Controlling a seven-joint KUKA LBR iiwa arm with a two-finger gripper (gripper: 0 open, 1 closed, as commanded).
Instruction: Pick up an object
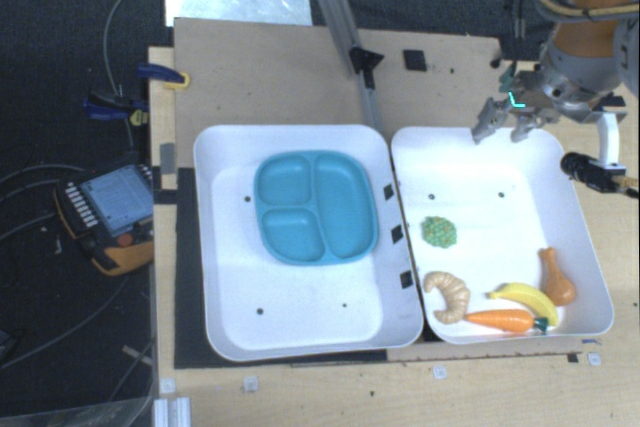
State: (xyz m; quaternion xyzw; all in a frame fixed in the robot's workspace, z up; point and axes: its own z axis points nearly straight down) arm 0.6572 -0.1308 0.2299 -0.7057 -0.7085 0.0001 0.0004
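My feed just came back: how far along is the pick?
Nothing looks done yet. The gripper hangs at the far rim of the right bin, its fingers apart with nothing between them. The broccoli, croissant, banana, carrot and drumstick all lie in that bin. Descent, grasp and lift remain.

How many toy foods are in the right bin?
5: broccoli mid-bin; croissant, banana and carrot along the near edge; drumstick near the right wall.
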